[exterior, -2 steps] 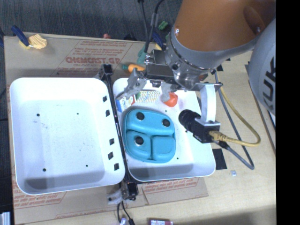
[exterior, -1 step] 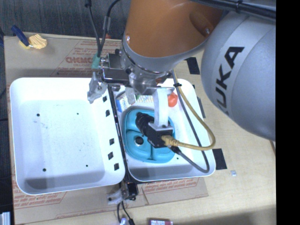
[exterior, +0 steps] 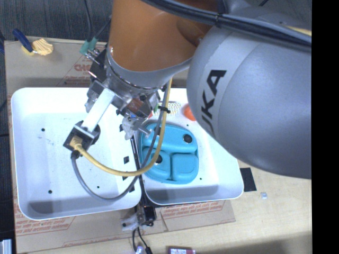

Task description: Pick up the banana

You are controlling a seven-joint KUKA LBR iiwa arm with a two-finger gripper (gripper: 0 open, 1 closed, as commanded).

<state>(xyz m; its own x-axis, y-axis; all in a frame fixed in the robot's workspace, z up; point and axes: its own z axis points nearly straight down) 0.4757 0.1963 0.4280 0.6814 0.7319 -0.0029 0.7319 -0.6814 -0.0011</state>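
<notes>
Beneath the end effector, no banana discernible.

From my seat, the arm runs off the top and right of the frame and covers most of the right bin. An orange object peeks out beside it, too hidden to identify. The blue item is partly covered at upper centre.

I see the table carrying two white bins side by side, the left bin beside the right bin, with a small yellow-and-blue object beyond the left bin.
</notes>
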